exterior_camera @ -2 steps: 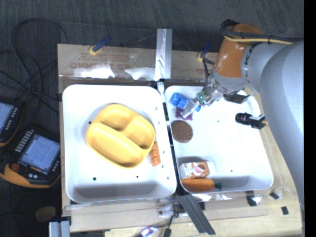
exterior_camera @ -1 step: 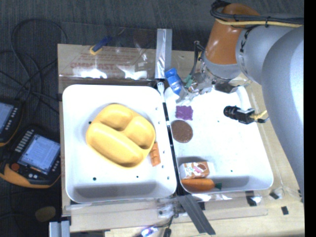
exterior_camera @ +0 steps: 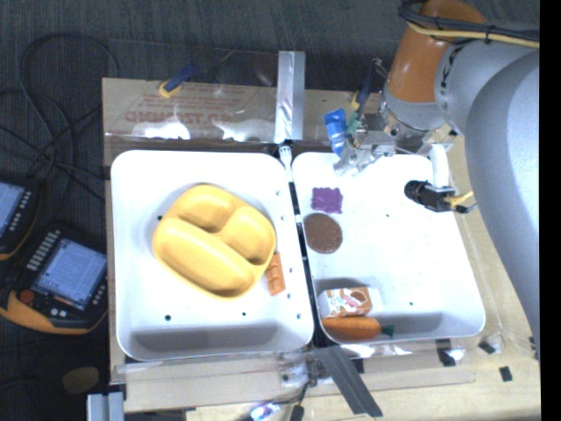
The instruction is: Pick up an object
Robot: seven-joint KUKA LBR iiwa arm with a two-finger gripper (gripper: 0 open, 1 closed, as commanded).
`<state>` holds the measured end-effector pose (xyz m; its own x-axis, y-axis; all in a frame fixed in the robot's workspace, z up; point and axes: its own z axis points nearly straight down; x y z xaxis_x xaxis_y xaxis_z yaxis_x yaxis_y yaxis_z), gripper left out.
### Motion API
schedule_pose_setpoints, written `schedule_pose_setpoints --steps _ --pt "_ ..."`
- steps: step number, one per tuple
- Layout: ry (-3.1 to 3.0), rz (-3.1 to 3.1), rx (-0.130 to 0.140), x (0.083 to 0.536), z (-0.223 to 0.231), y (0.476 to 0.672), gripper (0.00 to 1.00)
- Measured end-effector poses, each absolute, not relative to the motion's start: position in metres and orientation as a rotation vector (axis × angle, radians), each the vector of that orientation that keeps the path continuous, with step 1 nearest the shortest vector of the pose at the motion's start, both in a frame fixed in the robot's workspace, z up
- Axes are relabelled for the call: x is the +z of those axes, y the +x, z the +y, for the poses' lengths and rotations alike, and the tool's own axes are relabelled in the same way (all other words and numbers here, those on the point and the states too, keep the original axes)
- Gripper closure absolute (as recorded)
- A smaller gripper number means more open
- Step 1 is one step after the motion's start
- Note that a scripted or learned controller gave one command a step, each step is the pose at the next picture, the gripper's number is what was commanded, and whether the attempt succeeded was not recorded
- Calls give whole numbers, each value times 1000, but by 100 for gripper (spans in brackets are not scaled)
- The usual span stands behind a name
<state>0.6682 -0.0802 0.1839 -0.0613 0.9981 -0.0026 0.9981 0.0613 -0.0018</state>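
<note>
The pincer, its state unclear, hangs over the right bin's far rim, purple piece and brown disc near.

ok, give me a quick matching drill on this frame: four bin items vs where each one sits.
Items:
1. yellow object
2. purple piece
3. brown disc
4. orange carrot-like item

Places:
A. right bin, near front wall
B. left bin, middle
C. right bin, left side, just in front of the purple piece
D. right bin, left side, toward the back

Pairs: 1-B, 2-D, 3-C, 4-A
</note>
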Motion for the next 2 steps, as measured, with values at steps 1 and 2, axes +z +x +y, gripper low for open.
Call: schedule_pose_setpoints --steps 1,2 --pt "2152 2286 -7 184 -81 668 0" --pt "1910 2489 -2 90 -107 669 0"
